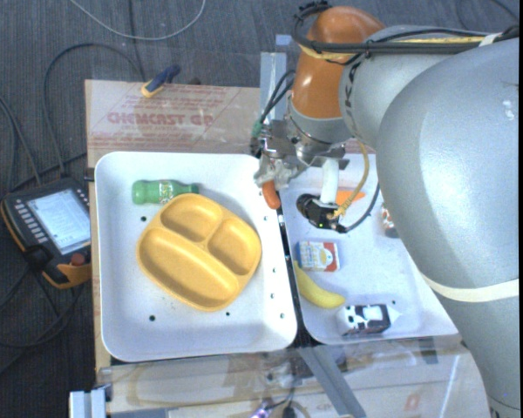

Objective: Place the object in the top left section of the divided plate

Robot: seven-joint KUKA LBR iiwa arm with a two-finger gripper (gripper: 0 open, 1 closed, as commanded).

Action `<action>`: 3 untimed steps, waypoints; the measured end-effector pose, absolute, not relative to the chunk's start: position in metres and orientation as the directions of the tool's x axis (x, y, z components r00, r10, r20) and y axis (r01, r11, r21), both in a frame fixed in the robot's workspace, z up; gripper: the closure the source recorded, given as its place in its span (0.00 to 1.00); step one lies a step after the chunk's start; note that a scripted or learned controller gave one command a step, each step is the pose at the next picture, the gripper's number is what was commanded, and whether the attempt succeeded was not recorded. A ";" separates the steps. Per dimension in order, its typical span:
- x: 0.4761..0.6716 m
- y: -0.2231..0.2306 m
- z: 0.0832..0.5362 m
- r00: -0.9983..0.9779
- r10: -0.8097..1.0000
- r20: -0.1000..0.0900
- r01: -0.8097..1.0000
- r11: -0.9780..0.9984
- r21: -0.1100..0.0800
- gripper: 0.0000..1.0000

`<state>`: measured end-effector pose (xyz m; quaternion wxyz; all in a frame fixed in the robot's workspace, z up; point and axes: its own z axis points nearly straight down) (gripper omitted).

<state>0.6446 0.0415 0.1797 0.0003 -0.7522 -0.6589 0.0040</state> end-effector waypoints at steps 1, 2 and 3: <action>0.638 0.095 0.179 -0.022 1.000 -0.004 1.000 0.022 -0.008 1.00; 0.627 0.130 0.116 -0.358 0.934 0.000 0.934 0.358 0.001 1.00; 0.625 0.139 0.117 -0.366 0.931 0.012 0.931 0.366 -0.002 0.00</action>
